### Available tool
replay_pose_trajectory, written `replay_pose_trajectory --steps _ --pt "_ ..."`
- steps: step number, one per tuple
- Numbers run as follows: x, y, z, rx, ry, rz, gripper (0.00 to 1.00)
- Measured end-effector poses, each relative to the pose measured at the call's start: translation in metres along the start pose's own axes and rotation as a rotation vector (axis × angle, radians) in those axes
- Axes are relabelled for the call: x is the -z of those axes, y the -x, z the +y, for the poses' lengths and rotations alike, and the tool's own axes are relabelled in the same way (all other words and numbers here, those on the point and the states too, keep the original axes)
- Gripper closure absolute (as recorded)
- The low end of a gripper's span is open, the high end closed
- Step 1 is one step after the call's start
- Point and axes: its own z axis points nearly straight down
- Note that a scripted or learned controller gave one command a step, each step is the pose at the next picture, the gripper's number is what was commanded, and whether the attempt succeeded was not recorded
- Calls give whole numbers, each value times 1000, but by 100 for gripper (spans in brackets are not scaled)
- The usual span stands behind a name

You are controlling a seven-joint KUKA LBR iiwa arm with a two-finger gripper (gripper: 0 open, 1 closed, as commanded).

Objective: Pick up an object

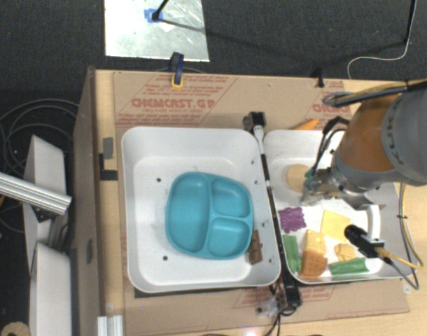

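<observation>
The table, covered in printed cardboard, is carrying two white bins side by side. The grey arm is leaning in from the right over the right bin. The left bin is holding a teal divided plate. The toy foods are lying in the right bin: a yellow cheese wedge, a tan bread-like piece, a pale round bun, a purple grape cluster and a green stick along the near-left wall.

The gripper is hanging low just beside the bun, with the grapes near below it; whether it is open or closed I cannot tell, and nothing is showing in its grip. By my reading, the arm is working through the approach-and-grasp step, and no object is lifted yet. The next move is likely calling for centring on the bun, closing on it and raising it clear of the bin.
</observation>
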Motion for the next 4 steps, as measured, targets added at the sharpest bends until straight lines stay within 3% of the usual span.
replay_pose_trajectory --steps 1,2,3,4 --pt "0 0 0 0 1 0 0" --pt "-11 -3 -41 -1 -4 2 0" --pt "-11 26 36 4 1 0 0" --pt "38 113 89 -2 5 -5 0"
